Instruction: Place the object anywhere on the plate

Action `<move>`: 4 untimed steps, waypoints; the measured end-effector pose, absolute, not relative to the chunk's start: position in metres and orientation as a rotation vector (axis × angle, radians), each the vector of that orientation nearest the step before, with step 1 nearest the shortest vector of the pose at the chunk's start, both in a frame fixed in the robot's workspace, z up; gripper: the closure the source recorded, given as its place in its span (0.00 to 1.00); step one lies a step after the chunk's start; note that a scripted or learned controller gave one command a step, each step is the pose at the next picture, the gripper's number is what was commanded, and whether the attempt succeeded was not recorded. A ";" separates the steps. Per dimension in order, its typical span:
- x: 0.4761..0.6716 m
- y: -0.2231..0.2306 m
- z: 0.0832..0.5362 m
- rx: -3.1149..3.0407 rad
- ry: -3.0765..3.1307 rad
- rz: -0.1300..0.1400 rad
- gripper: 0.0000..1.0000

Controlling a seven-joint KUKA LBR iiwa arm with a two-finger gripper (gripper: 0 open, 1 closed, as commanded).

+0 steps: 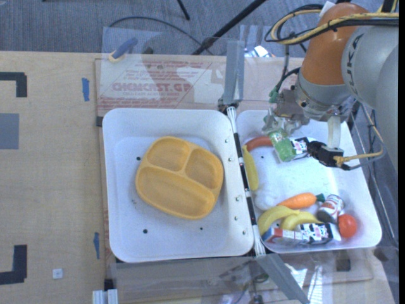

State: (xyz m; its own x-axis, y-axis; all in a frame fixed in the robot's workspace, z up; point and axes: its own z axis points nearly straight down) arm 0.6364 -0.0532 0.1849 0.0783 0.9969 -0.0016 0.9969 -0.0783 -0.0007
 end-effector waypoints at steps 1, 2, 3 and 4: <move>0.663 0.027 0.199 2.054 2.373 0.003 1.00; 0.653 0.144 0.178 1.913 2.492 0.002 1.00; 0.597 0.189 0.220 1.794 2.581 -0.001 1.00; 0.597 0.189 0.220 1.795 2.580 -0.001 0.00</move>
